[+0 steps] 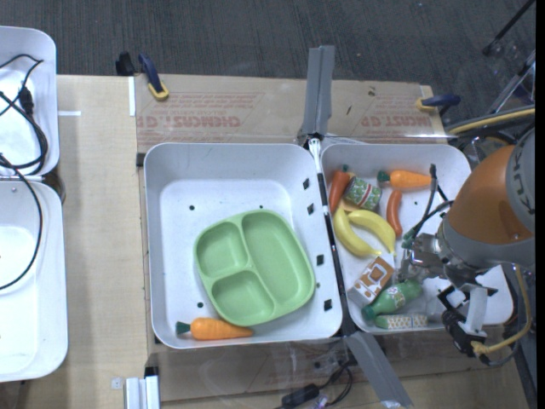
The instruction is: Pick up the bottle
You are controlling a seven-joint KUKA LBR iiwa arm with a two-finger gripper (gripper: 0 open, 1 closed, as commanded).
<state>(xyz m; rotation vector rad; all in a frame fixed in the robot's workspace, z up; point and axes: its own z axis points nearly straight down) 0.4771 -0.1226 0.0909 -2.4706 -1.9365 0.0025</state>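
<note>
I reach in from the right, my grey arm (502, 203) with its orange band bent low over the right bin (451, 156). My jaws (415, 267) hang at the near part of that bin, just above the bottle (393, 296). Whether they are spread or pressed together I cannot tell; dark cables and wrist parts crowd them, and nothing clearly sits between them.

The bottle is green, lying on its side by the bin's near wall, its upper end touching or tucked under my tip. A small printed box (373, 279) lies just left of it, and a flat speckled thing (406, 321) I cannot name lies along the near wall beside it.

My wrist hides the right half of this bin, so whatever lies there is out of sight. A dark round piece (364, 193) near the far end is too small to read.

Counted: two bins; one green plate (254, 267) with three wells in the left bin (170, 228); four carrots, one (213, 329) in the left bin by the plate's near edge and three (the clearest (409, 178)) in the right; two bananas (362, 228), touching; one bottle; one box. All rest on the counter (94, 228).
</note>
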